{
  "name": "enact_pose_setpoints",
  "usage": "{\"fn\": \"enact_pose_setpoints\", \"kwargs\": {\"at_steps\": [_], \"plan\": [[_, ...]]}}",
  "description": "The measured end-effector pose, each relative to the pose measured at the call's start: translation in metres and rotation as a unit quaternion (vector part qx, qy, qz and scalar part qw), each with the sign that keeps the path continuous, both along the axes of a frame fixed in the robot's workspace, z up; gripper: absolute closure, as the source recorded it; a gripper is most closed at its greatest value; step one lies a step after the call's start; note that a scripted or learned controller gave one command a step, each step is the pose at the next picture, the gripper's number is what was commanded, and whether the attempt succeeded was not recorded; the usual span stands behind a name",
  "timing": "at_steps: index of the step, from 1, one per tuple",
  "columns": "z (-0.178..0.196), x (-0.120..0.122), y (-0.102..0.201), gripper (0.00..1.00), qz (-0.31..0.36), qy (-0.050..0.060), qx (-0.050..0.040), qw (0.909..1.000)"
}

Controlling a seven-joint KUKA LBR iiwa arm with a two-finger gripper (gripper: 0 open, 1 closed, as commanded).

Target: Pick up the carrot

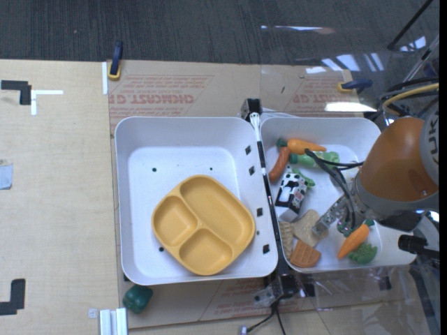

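**Carrot at the jaws, grip unconfirmed**

You have the arm reaching into the right bin from the right, its orange band bulking over that bin's right half. The gripper sits low in the bin, and a carrot with a green leafy end lies tilted just beside and below it, near the bin's front right corner. You cannot tell from this view whether the jaws are open or closed, nor whether the carrot is between them; it may be touching them, or only lying next to them on the bin floor. So judge the task as somewhere around the grasp: the approach looks made, the lift is not shown as done.

Note that there are other carrots at the back of the same bin: one lying across, another slanting down along the dividing wall. Either could serve if this try fails.

Clutter crowds the spot. A black-and-white toy lies mid-bin, a pale bread-like slice sits just left of the gripper, and a brown ridged piece rests at the front. The left bin holds a yellow divided plate, well apart. A green thing lies on the table outside.
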State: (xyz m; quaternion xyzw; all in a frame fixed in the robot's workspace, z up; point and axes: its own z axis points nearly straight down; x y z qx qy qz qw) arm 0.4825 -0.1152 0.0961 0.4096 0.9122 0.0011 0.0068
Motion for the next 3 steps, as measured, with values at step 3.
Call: {"fn": "enact_pose_setpoints", "kwargs": {"at_steps": [3], "plan": [[-0.005,-0.004,-0.071,0.00,0.020,0.006,0.0010,0.9998]]}}
